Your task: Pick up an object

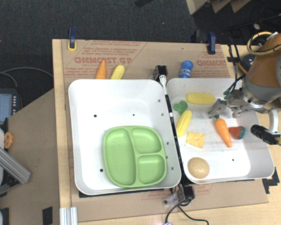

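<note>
The claw (221, 108) hangs low over the right shallow white bin (257, 165), near its far right side, at the end of the grey arm with the orange band (267, 64). Its metal fingers (217, 109) point toward the bin's middle, but whether they stand apart or together I cannot tell at this slant; nothing is seen between them.

The likeliest target is the orange plastic carrot (223, 131), which lies just below the claw on the bin floor, its blunt end toward the claw and its tip toward the near edge. A small red and teal toy (237, 132) lies just beside it on the right. Farther left are a yellow plastic corn cob (201, 98) lying crosswise, a second yellow corn cob (183, 122) lying on a slant, a small green toy piece (180, 107), a yellow wedge of toy cheese (195, 139) and a round tan toy bun (198, 167). The left white bin (84, 125) holds a light green divided plastic plate (135, 156).

The carrot is probably light, stiff and smooth, so it may roll or squirt out of a loose pinch. I judge the best hold is across its thicker upper half, fingers closing on its sides square to its length, clear of the red toy.
</note>
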### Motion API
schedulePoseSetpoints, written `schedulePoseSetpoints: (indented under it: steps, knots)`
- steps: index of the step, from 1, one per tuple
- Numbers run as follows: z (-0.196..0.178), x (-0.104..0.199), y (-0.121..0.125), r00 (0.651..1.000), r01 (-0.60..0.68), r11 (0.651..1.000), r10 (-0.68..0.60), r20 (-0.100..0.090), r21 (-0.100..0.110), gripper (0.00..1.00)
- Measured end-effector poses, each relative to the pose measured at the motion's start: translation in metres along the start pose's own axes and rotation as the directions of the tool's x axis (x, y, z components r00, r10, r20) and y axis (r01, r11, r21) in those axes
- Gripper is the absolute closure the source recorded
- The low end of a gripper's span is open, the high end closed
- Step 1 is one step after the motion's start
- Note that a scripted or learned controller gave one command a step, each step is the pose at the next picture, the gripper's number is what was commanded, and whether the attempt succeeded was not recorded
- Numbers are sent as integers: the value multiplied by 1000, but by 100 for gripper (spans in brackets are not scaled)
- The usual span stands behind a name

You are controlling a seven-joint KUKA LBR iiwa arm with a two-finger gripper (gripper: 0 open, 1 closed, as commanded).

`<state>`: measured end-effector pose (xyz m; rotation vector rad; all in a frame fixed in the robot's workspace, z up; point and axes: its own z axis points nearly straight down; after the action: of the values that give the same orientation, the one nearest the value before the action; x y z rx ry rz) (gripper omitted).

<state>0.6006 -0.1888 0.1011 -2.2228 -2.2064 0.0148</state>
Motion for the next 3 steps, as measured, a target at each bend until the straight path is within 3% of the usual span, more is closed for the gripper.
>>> schedulePoseSetpoints:
  steps: [1, 2, 3]
  knots:
    - [18, -5, -40, 1000, 5, 1000, -5, -2, -6, 0]
    - [6, -5, -37, 1000, 6, 1000, -6, 1, -15, 100]
    - [17, 85, -18, 1000, 16, 1000, -16, -5, -11, 100]
